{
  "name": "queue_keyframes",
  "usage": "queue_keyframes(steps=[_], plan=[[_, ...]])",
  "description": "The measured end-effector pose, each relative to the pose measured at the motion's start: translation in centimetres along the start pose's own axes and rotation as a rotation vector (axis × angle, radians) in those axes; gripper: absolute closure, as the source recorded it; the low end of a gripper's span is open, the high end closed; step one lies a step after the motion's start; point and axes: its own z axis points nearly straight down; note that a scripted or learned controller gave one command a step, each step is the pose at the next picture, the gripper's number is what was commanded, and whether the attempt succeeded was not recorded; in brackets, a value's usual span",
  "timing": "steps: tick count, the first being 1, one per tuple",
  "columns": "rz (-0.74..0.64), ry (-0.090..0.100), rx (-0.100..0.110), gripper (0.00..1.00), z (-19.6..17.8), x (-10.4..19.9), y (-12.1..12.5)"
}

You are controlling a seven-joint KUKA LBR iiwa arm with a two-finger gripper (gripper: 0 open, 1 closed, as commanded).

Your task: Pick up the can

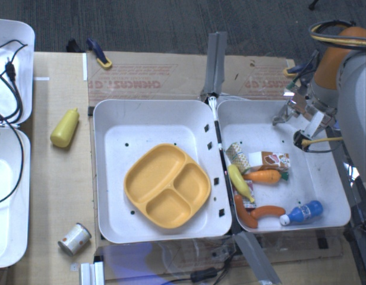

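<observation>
We see the can (74, 238) lying on the tabletop (58, 183), well apart from our gripper (297, 122), whose opening we cannot tell; reaching so far risks a miss.

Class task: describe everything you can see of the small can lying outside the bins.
The small silver metal can lies on its side on the wooden bench, beyond the outer side of the bin holding the yellow tray, near the view's bottom edge. Its label looks pale with reddish marks. One round end faces up and rightward. Nothing touches it except the bench.
</observation>
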Motion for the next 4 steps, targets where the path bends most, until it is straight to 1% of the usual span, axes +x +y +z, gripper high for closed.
queue_keyframes(steps=[1,2,3,4], plan=[[0.122,-0.005,-0.007,0.00,0.0,1.9,-9.2],[0.121,-0.007,-0.005,1.00,-0.8,1.8,-9.2],[0.121,-0.008,-0.005,0.00,-0.8,1.8,-9.2],[0.277,-0.006,-0.005,0.00,0.2,1.5,-12.1]])
